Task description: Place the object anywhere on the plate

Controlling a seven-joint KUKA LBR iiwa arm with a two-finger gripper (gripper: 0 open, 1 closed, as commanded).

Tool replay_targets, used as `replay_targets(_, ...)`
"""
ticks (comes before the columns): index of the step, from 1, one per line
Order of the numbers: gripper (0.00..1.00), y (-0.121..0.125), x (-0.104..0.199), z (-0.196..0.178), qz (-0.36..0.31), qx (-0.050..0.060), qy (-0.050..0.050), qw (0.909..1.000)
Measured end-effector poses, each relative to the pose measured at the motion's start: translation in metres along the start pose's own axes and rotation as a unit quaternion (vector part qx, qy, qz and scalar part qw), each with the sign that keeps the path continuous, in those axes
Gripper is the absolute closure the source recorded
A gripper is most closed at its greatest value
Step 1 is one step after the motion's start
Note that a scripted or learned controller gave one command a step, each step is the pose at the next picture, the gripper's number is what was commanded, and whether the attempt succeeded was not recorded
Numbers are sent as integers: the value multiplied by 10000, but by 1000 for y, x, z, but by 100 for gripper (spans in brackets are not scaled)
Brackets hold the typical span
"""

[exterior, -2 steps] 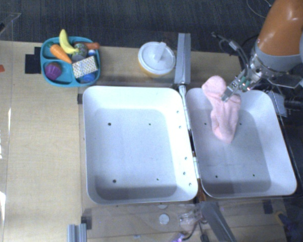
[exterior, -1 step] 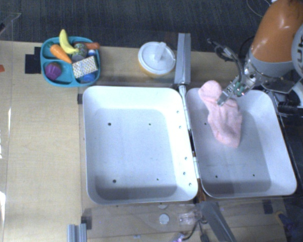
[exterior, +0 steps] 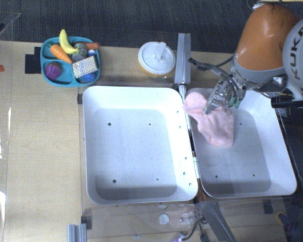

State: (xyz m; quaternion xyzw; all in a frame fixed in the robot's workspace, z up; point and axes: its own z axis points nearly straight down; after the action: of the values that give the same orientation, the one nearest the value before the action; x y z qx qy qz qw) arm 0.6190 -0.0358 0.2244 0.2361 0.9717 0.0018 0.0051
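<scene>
Jaws [exterior: 212, 106]: state cannot be told | pink cloth [exterior: 212, 121] directly beneath, touching; long axis runs upper-left to lower-right | right bin [exterior: 272, 180] | no plate identifiable.

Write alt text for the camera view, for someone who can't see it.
A robot arm reaches from the right, its pincer down on a pink cloth in the right white bin. A blue tray of toy food and a lidded cup sit behind the left bin.
</scene>
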Motion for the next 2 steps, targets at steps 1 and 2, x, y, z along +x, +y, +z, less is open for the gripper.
replay_targets(1, 100, 31, 38, -3, -1985, -10, -10, 9801)
replay_targets(2, 100, 65, 62, -8, -2357, -13, -9, 9718)
